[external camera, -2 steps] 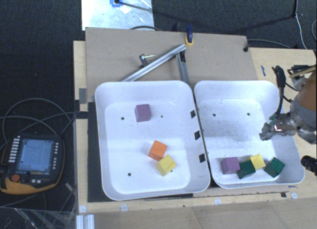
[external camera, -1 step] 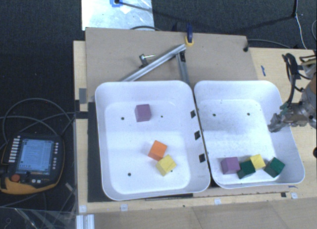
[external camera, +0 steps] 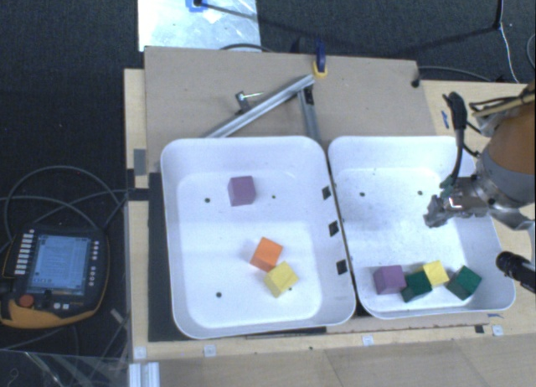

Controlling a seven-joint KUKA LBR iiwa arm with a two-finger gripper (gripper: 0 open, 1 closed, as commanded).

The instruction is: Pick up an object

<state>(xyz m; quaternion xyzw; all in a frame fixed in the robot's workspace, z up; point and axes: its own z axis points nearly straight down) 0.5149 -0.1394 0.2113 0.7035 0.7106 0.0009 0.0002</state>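
Here we see the metal pincer (external camera: pixel 439 212) hovering over the right shallow white plastic bin (external camera: pixel 368 159), its opening impossible to judge; a purple cube (external camera: pixel 389 278), two dark green cubes and a yellow cube lie along the near wall.

Legible text: none | teach pendant (external camera: pixel 52 275), floor at left: lit screen, content too small to read | blocks, bins, bench: no readable labels, numbers or brand marks | blue tape (external camera: pixel 196 3) on far sheet: unmarked
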